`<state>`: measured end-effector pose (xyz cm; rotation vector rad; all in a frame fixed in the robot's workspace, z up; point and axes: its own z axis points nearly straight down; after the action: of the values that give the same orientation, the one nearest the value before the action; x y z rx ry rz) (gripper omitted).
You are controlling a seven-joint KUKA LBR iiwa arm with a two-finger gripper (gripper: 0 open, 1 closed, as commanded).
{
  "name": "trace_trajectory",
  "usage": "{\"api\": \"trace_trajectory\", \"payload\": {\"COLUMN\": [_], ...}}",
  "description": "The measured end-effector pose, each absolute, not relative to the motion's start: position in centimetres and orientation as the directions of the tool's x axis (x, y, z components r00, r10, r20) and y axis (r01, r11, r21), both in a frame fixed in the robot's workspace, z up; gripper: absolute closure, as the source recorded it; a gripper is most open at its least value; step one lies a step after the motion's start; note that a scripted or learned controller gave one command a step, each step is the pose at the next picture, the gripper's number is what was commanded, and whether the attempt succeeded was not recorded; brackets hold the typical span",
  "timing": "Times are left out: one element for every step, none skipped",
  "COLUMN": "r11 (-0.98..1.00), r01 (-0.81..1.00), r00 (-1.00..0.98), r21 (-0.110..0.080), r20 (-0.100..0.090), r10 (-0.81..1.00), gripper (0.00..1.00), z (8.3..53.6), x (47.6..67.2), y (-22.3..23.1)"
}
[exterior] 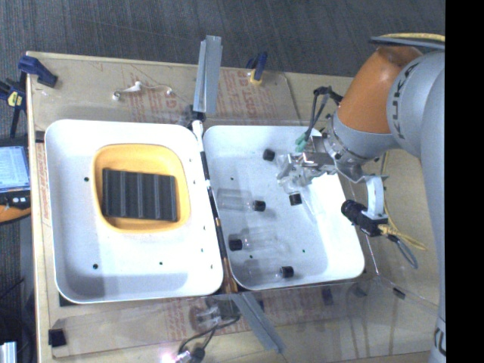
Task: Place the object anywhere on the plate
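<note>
At the far left edge a lit screen (13, 169) sits beside the bench (113, 72), with a blue clamp (36, 68) at the bench's upper left corner.

The left bin (60, 263) holds a yellow plate (106, 157) in its upper middle. A dark ribbed block (140, 195) lies flat on the plate, well inside its rim and covering most of the centre.

Between the bins, at the top, a grey metal bar (206, 74) stands on end. A second blue clamp (257, 65) is just to its right.

The right bin (340, 255) has several small clear bottles with black caps scattered over its floor. One cap (268, 155) is near the top, one (259, 205) in the middle, one (235, 243) lower left and one (286, 271) near the bottom edge. The clear bodies are faint against the white.

The gripper (293, 169) is down in the upper right part of this bin, well apart from the plate. Another black cap (295, 199) sits just below it. Whether the gripper is open or clenched, or has hold of anything, I cannot tell.

The arm (378, 104), with its orange band, comes in from the upper right.
</note>
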<state>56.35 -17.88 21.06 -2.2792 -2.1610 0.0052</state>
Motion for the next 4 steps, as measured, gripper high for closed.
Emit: {"api": "trace_trajectory", "payload": {"r11": [0.020, 0.260, 0.454, 0.453], "r01": [1.000, 0.966, 0.891, 0.891], "r00": [-0.020, -0.260, -0.454, -0.453], "r21": [-0.002, -0.005, -0.007, -0.007], "r20": [0.001, 0.002, 0.004, 0.003], "r10": [1.000, 0.966, 0.891, 0.891], "gripper": [1.00, 1.00, 1.00, 0.00], "z": [28.5, 19.0, 19.0, 19.0], "x": [59.7, 61.6, 61.8, 61.8], "y": [-10.7, -8.3, -3.4, -3.4]}}
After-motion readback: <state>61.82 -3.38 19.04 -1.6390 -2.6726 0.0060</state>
